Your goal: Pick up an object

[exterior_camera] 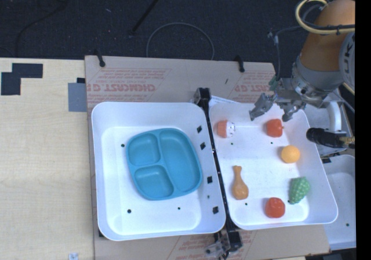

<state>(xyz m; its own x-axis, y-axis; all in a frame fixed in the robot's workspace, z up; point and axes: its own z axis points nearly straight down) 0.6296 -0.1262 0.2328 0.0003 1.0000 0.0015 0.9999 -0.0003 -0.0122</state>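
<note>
Sitting side by side on a cardboard sheet (174,76): two shallow white bins, meeting along a dark centre seam.
Bench: pale wood surface (40,154) is stretching away left of the cardboard, carrying a few dark patches near its far edge.
Left bin (113,122): is holding a blue divided plate (164,163), which is lying flat near the bin's middle, its three compartments facing up.
Right bin (316,195): is carrying six small toy foods, all lying apart from one another.
Arm (327,38): is reaching in from the right, its orange band showing above the grey wrist, a yellowish cable looping beside it.
Gripper (276,111): is hanging over the far edge of the right bin with its two fingers spread apart and nothing between them; one fingertip is pointing toward the bin's far middle, the other is sitting just above the red tomato.
Green vegetable (298,190): is lying near the right wall, toward the near corner.
Drumstick (239,183): is lying lengthwise near the bin's middle, thick end toward the near side.
Red tomato (274,127): is resting at the far side, just beside the gripper's right-hand fingertip.
Second red piece (275,207): is sitting near the front wall.
Orange ball (290,154): is resting near the right wall, between the tomato and the green vegetable.
Pink-and-white piece (224,129): is lying in the far left corner, close to the seam.
</note>
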